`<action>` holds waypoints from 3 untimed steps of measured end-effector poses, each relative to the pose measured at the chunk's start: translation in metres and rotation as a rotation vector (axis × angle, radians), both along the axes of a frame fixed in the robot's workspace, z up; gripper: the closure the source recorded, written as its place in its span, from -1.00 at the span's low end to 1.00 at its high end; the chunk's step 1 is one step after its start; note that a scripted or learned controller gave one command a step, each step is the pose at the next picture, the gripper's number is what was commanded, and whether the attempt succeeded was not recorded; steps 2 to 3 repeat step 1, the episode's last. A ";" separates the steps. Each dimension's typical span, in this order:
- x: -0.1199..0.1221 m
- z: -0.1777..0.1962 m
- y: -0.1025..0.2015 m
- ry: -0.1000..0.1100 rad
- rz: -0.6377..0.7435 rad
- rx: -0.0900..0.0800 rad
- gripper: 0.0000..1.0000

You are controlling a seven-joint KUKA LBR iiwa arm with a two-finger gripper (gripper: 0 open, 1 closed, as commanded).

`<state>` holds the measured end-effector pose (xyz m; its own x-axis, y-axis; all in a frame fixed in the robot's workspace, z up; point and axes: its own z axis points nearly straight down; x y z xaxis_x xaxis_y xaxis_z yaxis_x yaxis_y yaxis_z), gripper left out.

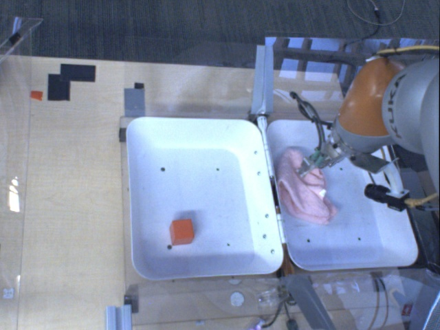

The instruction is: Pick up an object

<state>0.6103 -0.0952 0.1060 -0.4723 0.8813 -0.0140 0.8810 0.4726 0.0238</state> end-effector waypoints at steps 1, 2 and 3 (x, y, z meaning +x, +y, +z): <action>0.033 0.081 0.031 0.016 -0.252 0.004 1.00; 0.033 0.081 0.031 0.016 -0.252 0.004 1.00; 0.033 0.081 0.031 0.016 -0.252 0.004 1.00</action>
